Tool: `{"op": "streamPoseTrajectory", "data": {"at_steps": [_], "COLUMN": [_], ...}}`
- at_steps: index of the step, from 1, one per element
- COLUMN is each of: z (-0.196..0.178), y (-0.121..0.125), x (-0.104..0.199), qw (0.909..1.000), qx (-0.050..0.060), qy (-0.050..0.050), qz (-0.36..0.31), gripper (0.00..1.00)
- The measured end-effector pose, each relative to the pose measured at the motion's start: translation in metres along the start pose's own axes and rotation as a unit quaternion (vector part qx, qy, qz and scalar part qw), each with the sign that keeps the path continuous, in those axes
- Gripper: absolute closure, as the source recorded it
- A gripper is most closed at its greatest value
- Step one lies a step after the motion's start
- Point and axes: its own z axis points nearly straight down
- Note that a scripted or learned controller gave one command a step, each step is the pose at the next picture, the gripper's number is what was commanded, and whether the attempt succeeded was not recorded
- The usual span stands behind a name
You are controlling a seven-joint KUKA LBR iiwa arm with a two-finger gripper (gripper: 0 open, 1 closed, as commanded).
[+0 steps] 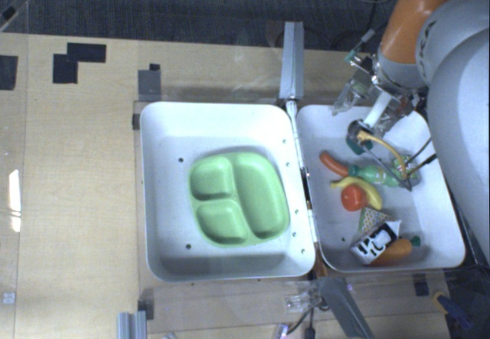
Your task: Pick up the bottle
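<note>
Bottle [374,174], green, lying on its side mid right bin [432,215], touching yellow banana [366,189]; red tomato [352,197] just beside. Tool [346,102] at the bin's far rim, apart from the bottle; cannot tell how wide it stands. Left bin [161,177] holds green divided plate [237,196].

Camera, one, fixed. You look down at a slant on the bench [76,177], at middling range: left bin [168,146] at nine o'clock, right bin [440,215] at three, arm [459,62] entering from two.
</note>
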Motion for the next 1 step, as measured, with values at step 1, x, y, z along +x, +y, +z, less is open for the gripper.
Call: {"op": "streamPoseTrajectory", "data": {"at_steps": [1], "z": [0.0988], "y": [0.0187], "x": [-0.0326], "qw": [1.0000], "qx": [0.000], "qy": [0.001], "qz": [-0.009], "gripper": [0.00]}}
